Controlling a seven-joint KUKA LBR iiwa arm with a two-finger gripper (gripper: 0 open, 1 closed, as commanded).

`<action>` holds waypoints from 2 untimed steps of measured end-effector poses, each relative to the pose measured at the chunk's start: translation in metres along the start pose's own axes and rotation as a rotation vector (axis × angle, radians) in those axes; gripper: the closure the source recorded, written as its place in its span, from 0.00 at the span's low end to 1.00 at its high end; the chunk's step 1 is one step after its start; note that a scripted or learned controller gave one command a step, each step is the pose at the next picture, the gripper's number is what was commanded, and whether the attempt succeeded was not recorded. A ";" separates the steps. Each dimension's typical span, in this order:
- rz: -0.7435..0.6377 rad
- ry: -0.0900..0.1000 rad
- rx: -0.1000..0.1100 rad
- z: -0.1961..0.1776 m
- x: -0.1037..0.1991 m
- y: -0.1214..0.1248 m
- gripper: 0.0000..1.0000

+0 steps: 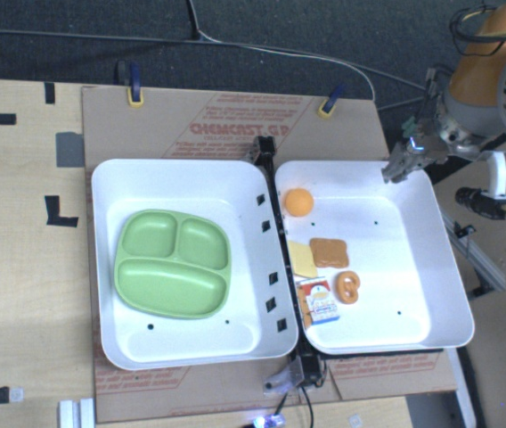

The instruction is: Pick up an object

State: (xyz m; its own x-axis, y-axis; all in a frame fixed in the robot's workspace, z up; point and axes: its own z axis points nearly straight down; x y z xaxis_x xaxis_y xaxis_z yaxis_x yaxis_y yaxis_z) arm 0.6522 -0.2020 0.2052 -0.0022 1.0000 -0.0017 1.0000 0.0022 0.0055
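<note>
Over the far right corner of the right bin [413,239] the hand [402,166] is hung clear of everything; how wide it is parted cannot be told, and nothing is seen gripped. The candidates are bunched along the bin's left side: an orange ball [298,202], toast [329,252], pretzel [348,286] and small carton [317,301], so a leftward reach is judged necessary.

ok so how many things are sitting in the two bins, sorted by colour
Green: 1, the divided plate in the left bin
Orange: 2, the ball and the pretzel in the right bin
Brown: 1, the toast slice
Yellow: 1, the cheese slice
Red and white: 1, the small carton
Total: 6
</note>
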 end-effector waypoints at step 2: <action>-0.003 0.002 0.008 -0.042 0.048 -0.008 1.00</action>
State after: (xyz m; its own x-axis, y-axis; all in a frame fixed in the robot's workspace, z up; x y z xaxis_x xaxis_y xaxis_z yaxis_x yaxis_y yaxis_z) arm 0.6434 -0.1545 0.2471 -0.0050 1.0000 0.0003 1.0000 0.0050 -0.0024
